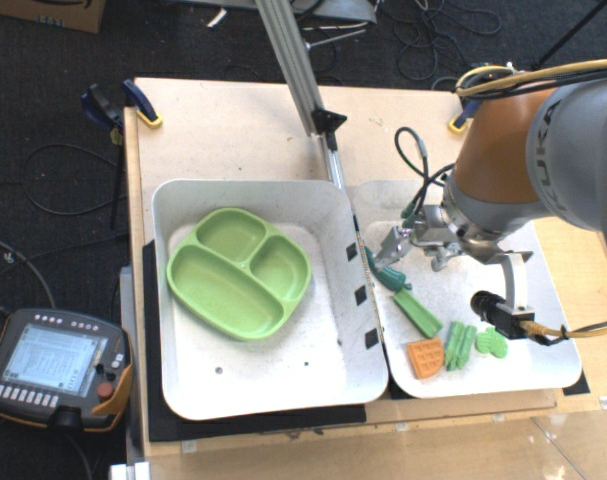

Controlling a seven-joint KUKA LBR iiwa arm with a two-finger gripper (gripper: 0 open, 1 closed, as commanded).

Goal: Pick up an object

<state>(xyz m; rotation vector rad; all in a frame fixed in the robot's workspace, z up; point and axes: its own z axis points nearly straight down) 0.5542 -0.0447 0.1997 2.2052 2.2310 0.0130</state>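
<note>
My gripper (417,253) hangs over the right bin (543,288), near its left wall, with its fingers spread and nothing between them. A small teal piece (392,277) lies just below the left fingertip (388,254). A long green block (417,313) lies slantwise beside it. Toward the bin's front edge rest an orange waffle-like piece (425,357), a ribbed green piece (459,345) and a small bright green piece (491,344).
The left bin (183,368) bears a green divided plate (239,271). A slanted metal pole (298,63) ends at the wall between the bins. A black cable fitting (498,313) hangs off the arm over the right bin. A teach pendant (53,366) lies left of the bench.
</note>
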